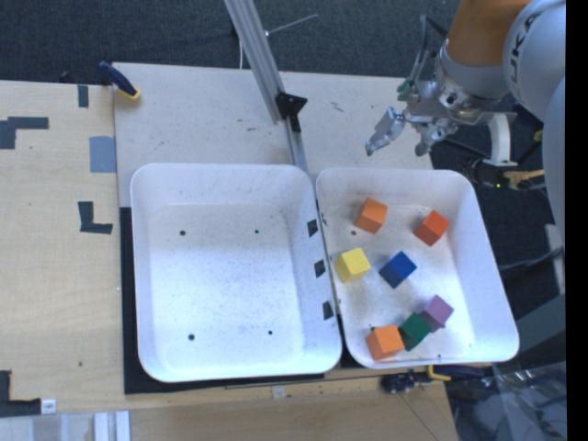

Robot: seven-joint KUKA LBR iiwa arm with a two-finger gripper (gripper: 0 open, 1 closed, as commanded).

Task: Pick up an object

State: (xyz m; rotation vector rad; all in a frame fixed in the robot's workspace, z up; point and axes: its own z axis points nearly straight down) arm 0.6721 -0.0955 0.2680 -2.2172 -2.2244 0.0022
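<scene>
While end effector (407, 138) hangs open, empty, beyond right bin (478, 209) far edge: approach step; next, descend onto orange cube (371, 216).

Robotics lab bench. Industrial arm (514, 35) over two white bins (152, 246), tape marks (90, 217) on plywood far left, aluminium camera strut (257, 49) up top, dark carpet (138, 16) behind, coloured test cubes (399, 269) in right bin.

A light grey arm (542, 35) is being seen, ringed by a broad orange band (482, 26) above the wrist. Thin dark cables are being carried along the metallic silver gripper (404, 136).
</scene>
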